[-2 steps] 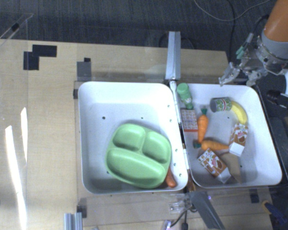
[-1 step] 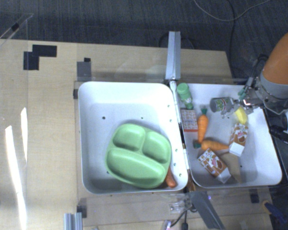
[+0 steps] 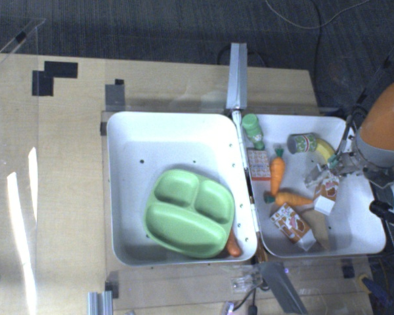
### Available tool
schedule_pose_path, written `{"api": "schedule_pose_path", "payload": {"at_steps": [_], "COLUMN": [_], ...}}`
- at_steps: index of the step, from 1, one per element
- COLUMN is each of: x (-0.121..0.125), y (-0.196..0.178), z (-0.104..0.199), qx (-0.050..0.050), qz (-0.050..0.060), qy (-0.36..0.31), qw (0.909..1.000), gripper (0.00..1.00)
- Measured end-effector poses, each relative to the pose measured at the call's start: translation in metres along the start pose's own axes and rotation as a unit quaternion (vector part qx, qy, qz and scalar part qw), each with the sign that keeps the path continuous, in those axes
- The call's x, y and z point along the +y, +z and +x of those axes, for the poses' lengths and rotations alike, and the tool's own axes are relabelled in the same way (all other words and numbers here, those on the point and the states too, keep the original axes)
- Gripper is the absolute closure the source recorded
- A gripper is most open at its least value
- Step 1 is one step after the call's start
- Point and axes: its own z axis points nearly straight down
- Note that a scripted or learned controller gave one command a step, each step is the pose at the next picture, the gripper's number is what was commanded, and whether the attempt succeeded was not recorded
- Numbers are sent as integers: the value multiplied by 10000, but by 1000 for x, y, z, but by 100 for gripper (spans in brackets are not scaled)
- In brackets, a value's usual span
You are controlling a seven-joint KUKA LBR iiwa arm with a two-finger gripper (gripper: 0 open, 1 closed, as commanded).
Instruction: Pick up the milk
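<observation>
I see the gripper [image 3: 320,174] low in the right bin [image 3: 374,241], over a small brown-and-white carton [image 3: 327,190]; how it stands I cannot tell. The milk [image 3: 290,223] (brown and white, lying tilted) sits near the bin's front, just beside two carrots [image 3: 284,188], apart from the gripper.

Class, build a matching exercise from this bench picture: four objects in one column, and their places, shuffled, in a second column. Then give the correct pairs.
Objects
1. green sectioned plastic plate
2. green plastic bottle
3. brown-and-white milk carton
4. green tin can

Places
A. lying near the right bin's front edge
B. on its side near the right bin's back wall
C. in the left bin
D. right bin's back left corner, by the divider

Pairs: 1-C, 2-D, 3-A, 4-B
</observation>
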Motion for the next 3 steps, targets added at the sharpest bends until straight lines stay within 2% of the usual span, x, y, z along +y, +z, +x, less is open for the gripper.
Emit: {"api": "schedule_pose_path", "payload": {"at_steps": [1, 2, 3], "x": [49, -6, -2], "y": [-28, -4, -17], "z": [32, 1, -1], "qx": [19, -18, -56], "qz": [31, -33, -93], "qy": [461, 65, 59], "qw": [9989, 10000, 9999], "gripper": [0, 0, 100]}}
